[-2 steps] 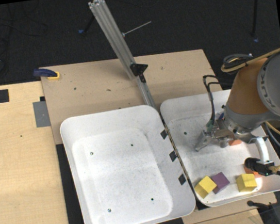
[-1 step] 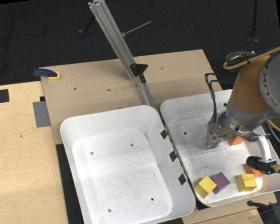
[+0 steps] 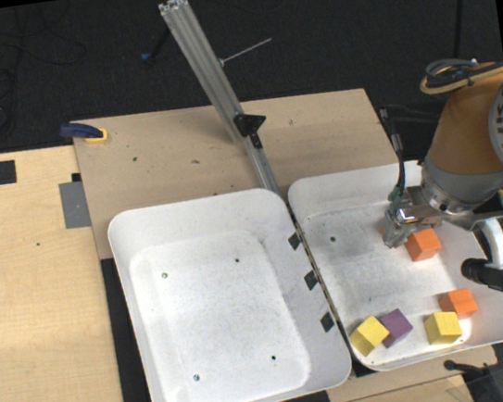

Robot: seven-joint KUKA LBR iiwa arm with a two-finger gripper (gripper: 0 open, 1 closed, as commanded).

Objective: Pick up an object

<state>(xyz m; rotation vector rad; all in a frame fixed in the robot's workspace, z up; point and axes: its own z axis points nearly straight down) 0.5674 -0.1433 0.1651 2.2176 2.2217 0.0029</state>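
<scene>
We see the left bin [image 3: 213,309] first, then the right bin [image 3: 349,228] beside it. Along that bin's near edge lie a yellow block [image 3: 369,333] touching a purple block [image 3: 395,324], then another yellow block [image 3: 442,327] just beside an orange block [image 3: 459,303]. Farther back, the gripper [image 3: 403,224] hangs over the bin with an orange cube [image 3: 423,244] at its tips; we cannot tell whether it grips it.

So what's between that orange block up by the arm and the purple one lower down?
Nothing: in the camera view, only bare white bin floor lies between the upper orange block and the purple block.
</scene>
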